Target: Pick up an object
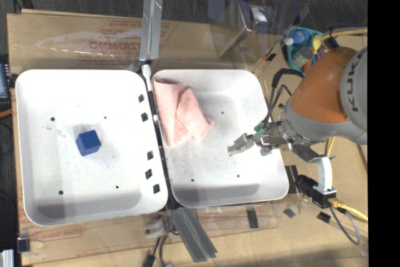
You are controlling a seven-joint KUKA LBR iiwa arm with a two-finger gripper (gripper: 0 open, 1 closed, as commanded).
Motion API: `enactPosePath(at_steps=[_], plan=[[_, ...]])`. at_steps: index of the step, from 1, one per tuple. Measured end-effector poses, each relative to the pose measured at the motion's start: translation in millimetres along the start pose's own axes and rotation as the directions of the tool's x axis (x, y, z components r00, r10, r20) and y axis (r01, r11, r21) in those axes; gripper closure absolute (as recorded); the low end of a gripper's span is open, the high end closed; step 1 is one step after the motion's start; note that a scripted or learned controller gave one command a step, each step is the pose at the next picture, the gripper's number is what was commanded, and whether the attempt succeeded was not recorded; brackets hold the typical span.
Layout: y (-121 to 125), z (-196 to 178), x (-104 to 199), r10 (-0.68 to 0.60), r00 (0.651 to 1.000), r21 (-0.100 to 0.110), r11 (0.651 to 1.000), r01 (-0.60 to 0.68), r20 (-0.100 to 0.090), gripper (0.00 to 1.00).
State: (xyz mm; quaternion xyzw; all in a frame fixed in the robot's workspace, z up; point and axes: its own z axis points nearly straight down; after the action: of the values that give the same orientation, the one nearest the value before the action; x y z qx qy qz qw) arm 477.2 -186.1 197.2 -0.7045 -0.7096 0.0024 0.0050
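The crumpled pink cloth (180, 112) is lying by the right bin's (215, 194) left wall; the gripper (240, 144), state unclear, is risking closing on nothing.

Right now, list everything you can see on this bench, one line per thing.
bins: two, white, side by side on the bench
cube: one, blue, on the floor of the left bin, left of its middle
cloth: one, pink, crumpled, in the right bin against its left wall toward the far end
cardboard sheet: one, brown with red print, lying under and behind the bins
cables: several, yellow and black, at the bench's right side
arm: one, grey with an orange band, reaching in from the right
gripper: one, metallic, above the right bin's floor, right of the cloth and apart from it
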Motion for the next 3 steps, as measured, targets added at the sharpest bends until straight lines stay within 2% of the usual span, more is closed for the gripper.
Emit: enactPosePath(at_steps=[1,2,3], plan=[[104,34,25,-0.192,0.981,-0.001,0.981,0.192,0.002,0.0],[77,57,10,-0.075,0.997,0.0,0.997,0.075,0.001,0.0],[152,103,23,-0.202,0.979,-0.003,0.979,0.202,0.002,0.0]])
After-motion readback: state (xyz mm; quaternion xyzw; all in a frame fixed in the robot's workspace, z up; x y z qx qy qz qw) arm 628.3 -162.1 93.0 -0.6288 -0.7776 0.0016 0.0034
